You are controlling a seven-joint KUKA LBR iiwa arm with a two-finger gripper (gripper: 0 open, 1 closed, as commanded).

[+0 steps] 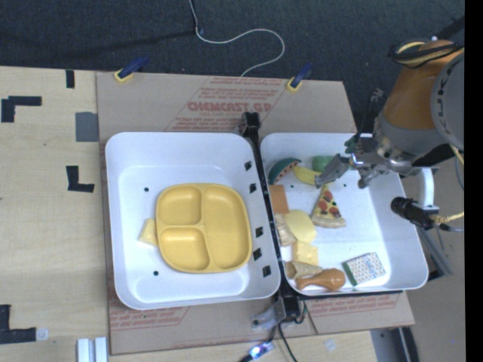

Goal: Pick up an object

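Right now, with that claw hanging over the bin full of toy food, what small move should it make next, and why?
Probably a short drop straight down. The claw hovers over the right bin, beside the banana and just above the pizza slice, with nothing seen between its fingers. Lowering onto the pizza slice, which lies apart from the clutter, looks easiest.

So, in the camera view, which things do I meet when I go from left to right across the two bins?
Pale wedge → yellow divided plate → watermelon slice → pizza slice → patterned card → pincer
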